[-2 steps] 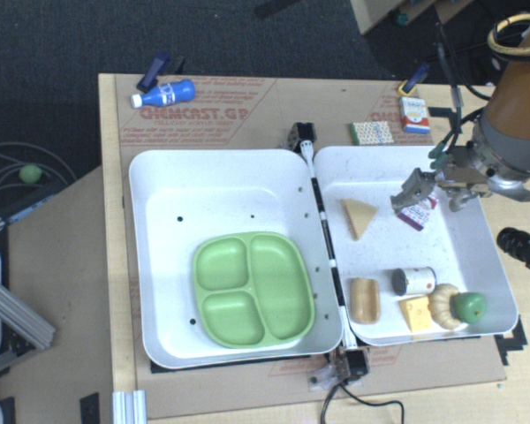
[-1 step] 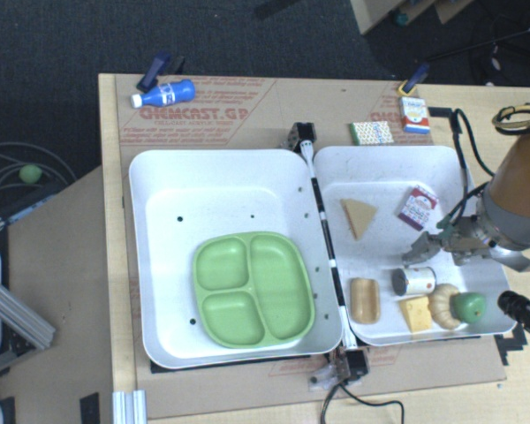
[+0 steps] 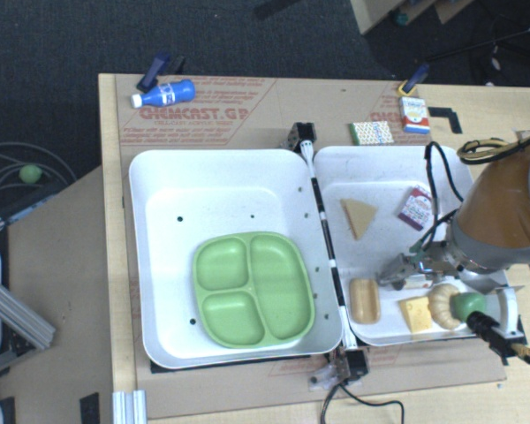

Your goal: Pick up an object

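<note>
My gripper (image 3: pixel 405 274) is low in the right bin (image 3: pixel 384 162), near its front, reaching in from the right under the orange band of the arm (image 3: pixel 502 208). Just in front of it lie a tan bread-like block (image 3: pixel 364 300), a yellow cheese square (image 3: pixel 415 314), a pale bagel-like ring (image 3: pixel 442 305) and a small green object (image 3: pixel 467 305). Further back in that bin rest a tan wedge (image 3: pixel 359 216) and a small red and white packet (image 3: pixel 416 208). The arm hides the bin's right side.
The left bin (image 3: pixel 159 184) holds a green divided plate (image 3: pixel 252 288). Behind the bins on the bench lie a blue and white bottle (image 3: pixel 163 94), a small patterned card (image 3: pixel 373 132) and a little box (image 3: pixel 413 115). A black cable (image 3: pixel 431 170) loops over the right bin.
</note>
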Controlling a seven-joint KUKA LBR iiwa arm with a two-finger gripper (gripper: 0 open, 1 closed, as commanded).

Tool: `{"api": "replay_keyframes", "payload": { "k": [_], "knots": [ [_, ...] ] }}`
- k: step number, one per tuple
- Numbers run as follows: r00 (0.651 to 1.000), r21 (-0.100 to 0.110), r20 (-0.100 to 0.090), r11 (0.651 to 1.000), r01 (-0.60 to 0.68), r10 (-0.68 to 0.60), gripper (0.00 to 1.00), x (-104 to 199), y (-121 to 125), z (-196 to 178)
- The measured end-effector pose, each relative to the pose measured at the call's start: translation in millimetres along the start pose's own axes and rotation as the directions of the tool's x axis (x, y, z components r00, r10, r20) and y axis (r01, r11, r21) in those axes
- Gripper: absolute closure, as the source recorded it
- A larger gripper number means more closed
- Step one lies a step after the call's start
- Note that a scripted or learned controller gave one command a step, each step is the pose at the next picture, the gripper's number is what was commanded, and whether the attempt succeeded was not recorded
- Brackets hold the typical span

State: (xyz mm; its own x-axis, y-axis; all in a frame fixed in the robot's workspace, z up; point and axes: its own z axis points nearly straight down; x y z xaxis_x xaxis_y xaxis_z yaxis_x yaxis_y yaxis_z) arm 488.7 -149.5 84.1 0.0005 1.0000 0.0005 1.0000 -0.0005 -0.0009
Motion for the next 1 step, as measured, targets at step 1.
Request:
{"api": "replay_keyframes", "payload": {
  "k": [1],
  "knots": [
    [1.000, -0.002, 0.001, 1.000, -0.001, 0.001, 1.00, -0.1, 0.4, -10.1]
  ]
}}
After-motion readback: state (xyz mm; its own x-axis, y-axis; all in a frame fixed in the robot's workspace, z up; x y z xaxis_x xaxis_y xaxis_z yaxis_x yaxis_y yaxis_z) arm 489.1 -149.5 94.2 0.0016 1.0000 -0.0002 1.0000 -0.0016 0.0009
